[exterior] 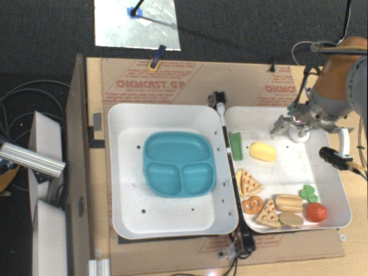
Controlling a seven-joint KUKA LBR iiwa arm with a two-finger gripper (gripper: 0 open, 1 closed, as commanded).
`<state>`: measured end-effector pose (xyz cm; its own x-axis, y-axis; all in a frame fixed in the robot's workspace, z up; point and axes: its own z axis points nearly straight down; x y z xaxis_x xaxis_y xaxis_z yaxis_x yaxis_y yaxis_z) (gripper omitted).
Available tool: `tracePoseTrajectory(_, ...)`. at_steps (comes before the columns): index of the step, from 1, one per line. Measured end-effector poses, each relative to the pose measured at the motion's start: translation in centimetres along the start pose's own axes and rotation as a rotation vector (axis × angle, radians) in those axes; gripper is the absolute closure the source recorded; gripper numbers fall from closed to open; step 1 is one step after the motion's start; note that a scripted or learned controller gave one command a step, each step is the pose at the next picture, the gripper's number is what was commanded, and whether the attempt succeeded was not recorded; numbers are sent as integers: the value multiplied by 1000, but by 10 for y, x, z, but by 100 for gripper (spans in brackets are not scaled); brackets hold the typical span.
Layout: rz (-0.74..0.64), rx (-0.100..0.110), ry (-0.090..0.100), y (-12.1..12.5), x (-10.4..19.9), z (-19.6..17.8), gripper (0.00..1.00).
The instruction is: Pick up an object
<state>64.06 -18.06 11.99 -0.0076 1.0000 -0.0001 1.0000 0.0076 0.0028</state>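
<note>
Hovering at the upper right of the frame, the claw (292,126) sits over the right bin (333,183); I cannot tell its state. Its likely target, the yellow lemon (263,152), lies just below-left, apart from the crowded food (276,203).

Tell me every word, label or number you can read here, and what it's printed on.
"CHEMCAST GP", in red, on the brown paper sheet under the bins, behind the left bin.
More red lettering on the same sheet behind the right bin: partly hidden by the arm, too blurred to read.
Fine red print around both: too small to read.
</note>
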Motion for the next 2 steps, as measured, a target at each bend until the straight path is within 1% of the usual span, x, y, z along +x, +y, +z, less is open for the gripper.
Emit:
tracePoseTrajectory(1,8,5,-1,-37,-27,37,0)
tracePoseTrajectory(2,0,-13,-5,33,-24,-47,0)
